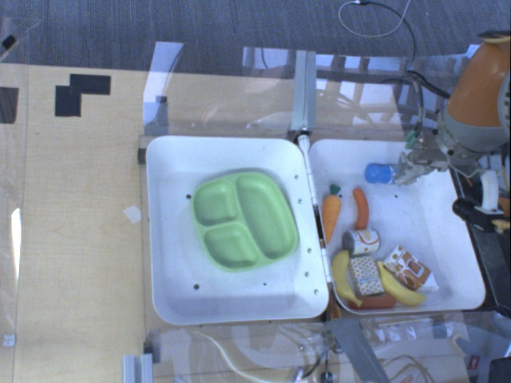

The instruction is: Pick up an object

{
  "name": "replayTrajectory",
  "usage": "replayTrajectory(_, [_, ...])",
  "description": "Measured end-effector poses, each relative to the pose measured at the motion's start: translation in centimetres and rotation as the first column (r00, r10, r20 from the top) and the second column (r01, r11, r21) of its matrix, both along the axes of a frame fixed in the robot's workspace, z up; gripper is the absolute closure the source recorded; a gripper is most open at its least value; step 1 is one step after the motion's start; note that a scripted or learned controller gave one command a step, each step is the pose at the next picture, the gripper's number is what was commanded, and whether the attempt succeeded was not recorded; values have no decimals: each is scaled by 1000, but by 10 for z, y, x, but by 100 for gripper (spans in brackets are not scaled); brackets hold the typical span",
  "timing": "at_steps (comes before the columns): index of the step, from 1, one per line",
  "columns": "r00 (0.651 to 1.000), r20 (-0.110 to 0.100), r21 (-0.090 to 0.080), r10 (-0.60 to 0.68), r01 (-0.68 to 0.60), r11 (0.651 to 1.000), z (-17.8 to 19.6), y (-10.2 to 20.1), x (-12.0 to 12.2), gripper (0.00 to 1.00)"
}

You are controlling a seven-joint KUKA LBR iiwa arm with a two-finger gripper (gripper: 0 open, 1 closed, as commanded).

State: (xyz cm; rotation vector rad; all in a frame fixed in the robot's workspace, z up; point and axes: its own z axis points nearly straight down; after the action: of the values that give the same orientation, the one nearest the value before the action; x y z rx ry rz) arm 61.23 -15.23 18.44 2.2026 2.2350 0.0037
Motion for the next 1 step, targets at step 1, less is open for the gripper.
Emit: replayTrajectory(1, [999, 4, 0, -52, 52, 999, 20, -2, 27, 100])
